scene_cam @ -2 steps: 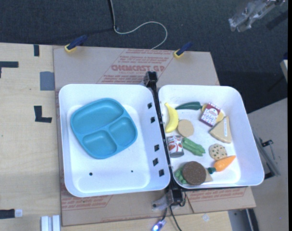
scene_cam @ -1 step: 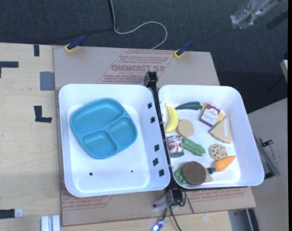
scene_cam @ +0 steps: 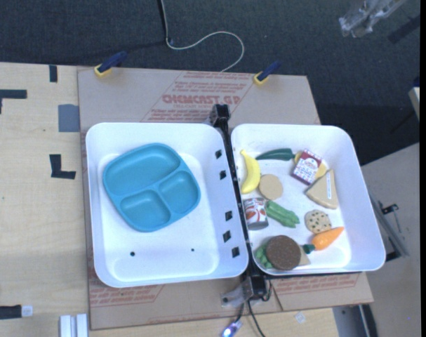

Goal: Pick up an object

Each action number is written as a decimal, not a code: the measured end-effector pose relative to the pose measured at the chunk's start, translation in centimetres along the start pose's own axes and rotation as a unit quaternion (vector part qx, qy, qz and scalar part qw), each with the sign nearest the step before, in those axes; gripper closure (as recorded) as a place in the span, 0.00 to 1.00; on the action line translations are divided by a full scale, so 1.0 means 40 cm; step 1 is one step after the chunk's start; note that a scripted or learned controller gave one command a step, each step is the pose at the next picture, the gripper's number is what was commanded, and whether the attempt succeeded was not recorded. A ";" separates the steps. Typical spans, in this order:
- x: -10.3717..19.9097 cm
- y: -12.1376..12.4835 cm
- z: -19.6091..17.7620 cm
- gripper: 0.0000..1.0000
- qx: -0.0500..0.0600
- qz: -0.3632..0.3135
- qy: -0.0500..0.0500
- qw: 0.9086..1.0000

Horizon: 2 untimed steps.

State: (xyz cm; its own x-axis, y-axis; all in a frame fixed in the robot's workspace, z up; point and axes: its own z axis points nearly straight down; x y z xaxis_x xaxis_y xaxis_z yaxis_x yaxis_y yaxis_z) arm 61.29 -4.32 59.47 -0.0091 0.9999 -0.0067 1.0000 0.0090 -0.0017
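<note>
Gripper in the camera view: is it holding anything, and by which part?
Nothing is held: the blurred gripper is high above the dark floor, far from the right white bin of toy food.

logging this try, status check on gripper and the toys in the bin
Gripper high at top right, off the bins, nothing seen in it. Toy food untouched in right bin: banana, carrot. Blue tray in left bin. Nothing in the way.
</note>
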 end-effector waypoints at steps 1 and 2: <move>0.002 0.001 -0.025 1.00 0.000 -0.001 0.000 1.000; 0.004 0.002 -0.049 1.00 0.000 -0.001 -0.001 1.000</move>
State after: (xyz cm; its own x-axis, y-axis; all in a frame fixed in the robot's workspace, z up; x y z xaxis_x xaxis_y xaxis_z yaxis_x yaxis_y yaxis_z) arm 61.36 -4.14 61.45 -0.0118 0.9999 -0.0082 0.9999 0.0118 -0.0024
